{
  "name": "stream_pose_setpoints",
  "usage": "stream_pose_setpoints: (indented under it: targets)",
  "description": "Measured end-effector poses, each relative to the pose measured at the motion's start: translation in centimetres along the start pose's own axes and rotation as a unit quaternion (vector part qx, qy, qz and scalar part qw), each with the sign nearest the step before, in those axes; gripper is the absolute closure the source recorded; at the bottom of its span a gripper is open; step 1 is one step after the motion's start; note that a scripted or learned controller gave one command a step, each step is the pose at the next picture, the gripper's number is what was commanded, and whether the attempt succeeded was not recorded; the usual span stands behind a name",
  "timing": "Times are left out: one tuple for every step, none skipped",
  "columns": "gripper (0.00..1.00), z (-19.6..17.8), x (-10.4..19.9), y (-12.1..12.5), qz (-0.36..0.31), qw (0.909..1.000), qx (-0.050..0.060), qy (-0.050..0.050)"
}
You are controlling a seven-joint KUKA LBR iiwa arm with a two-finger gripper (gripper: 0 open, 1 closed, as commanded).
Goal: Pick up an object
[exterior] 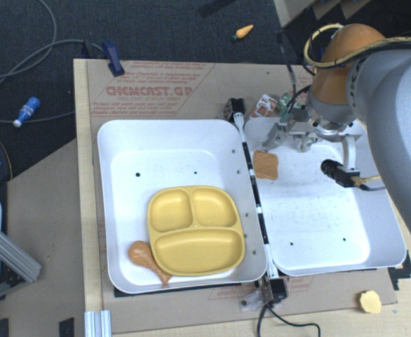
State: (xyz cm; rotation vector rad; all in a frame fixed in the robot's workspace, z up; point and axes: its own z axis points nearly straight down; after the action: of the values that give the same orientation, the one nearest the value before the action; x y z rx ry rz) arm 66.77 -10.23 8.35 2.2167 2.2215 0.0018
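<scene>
A flat brown toast-like piece (265,165) lies in the right bin (332,237), close to its left wall. My gripper (287,143) hangs over that bin's far left corner, just above and right of the brown piece. It is open, with nothing between its fingers (270,140). A yellow divided plate (194,229) sits in the left bin (156,149), and a tan drumstick (146,257) lies against the plate's near-left side.
A black part with a cable (339,173) juts over the right bin below the wrist. A small printed item (265,106) lies behind the bins. A yellow chunk (369,301) rests on the bench at front right. The grey arm covers the right bin's far right.
</scene>
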Motion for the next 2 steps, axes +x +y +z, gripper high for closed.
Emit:
stream_pose_setpoints:
  targets:
    - [0.0, -0.2, 1.0, -2.9, 0.001, 1.0, 0.003, 0.001]
    - [1.0, -1.3, 1.0, -2.7, 0.0, 1.0, 0.0, 0.001]
